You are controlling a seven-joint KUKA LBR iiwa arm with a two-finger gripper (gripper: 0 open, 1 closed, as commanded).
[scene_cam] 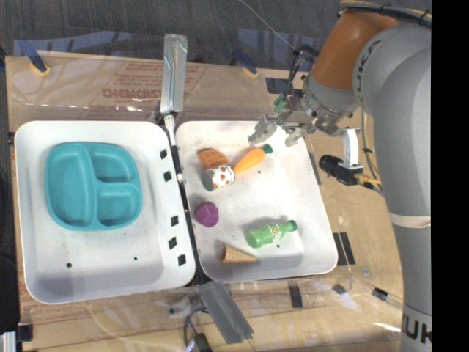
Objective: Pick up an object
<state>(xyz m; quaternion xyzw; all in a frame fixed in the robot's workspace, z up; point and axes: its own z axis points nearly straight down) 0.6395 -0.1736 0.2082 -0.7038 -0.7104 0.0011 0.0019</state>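
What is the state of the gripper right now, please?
Gripper: open, holding nothing, above the right bin's far edge, near the toy carrot.

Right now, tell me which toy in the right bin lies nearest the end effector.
The orange carrot. It lies at the bin's far side, just below the end effector, while the green bottle, purple piece and cone sit farther off.
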